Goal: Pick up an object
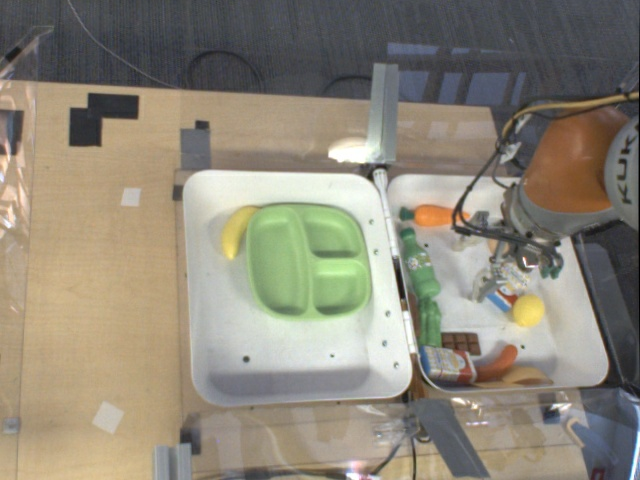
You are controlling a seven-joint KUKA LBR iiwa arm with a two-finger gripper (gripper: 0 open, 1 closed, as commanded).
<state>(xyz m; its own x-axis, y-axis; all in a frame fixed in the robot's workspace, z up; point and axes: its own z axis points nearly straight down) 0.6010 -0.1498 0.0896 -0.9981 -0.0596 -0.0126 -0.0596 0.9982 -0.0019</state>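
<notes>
Lemon [528, 311] just beside pincer [497, 280], right bin; pincer grip state unclear.

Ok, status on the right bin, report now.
Gripper low in the right bin, finger state unreadable. Lemon and a small red, white and blue item right beside it. Nothing seen held. Green bottle along left wall.

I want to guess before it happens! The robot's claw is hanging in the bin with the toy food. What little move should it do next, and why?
Probably a short drop straight down. The gripper hangs in the right bin over a small red, white and blue item, right beside the yellow lemon. I see nothing held between its fingers, so lowering onto that item looks like the nearest chance to grab something.
</notes>
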